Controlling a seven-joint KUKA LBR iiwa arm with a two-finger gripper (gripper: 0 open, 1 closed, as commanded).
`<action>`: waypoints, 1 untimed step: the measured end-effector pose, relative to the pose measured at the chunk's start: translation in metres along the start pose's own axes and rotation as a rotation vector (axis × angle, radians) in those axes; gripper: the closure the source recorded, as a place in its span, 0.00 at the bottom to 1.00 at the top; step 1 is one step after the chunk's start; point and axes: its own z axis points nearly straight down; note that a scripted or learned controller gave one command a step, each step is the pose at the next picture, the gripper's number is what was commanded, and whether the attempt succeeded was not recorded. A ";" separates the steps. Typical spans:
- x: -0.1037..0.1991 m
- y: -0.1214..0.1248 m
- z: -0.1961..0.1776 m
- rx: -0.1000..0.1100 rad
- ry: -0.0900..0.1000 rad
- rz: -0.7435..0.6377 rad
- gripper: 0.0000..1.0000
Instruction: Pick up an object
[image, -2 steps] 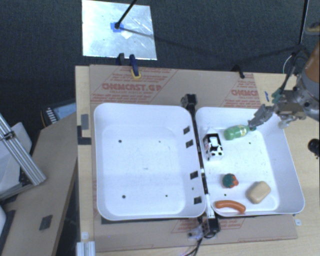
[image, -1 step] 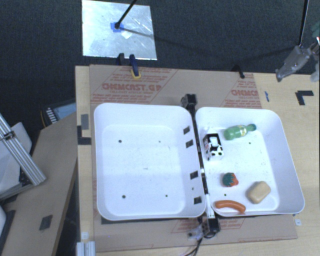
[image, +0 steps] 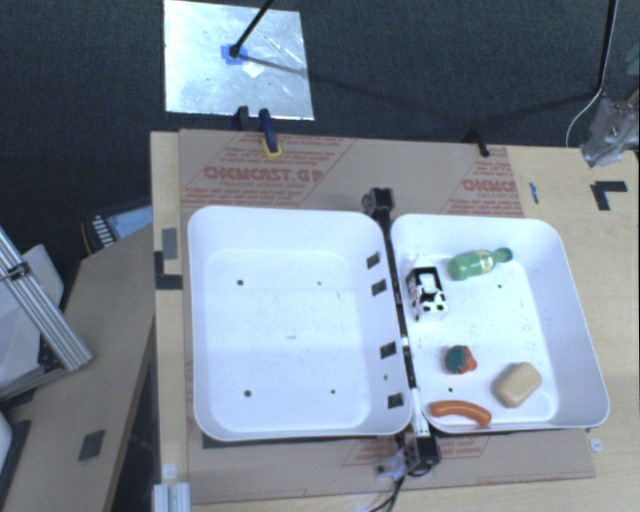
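R bin (image: 572, 300) w/ green bottle (image: 478, 263), b/w cube (image: 428, 292), sausage (image: 460, 411); fingers' state: can't tell.

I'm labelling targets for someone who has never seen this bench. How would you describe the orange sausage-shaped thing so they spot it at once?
Look in the right-hand white bin, then down to its near edge, close to the divider between the two bins. The orange sausage-shaped thing lies there flat against the rim. It is the one long, thin, curved object; the beige block and the small green-and-red object nearby are stubby.
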 end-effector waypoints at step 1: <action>0.036 0.028 0.009 0.005 0.001 0.001 1.00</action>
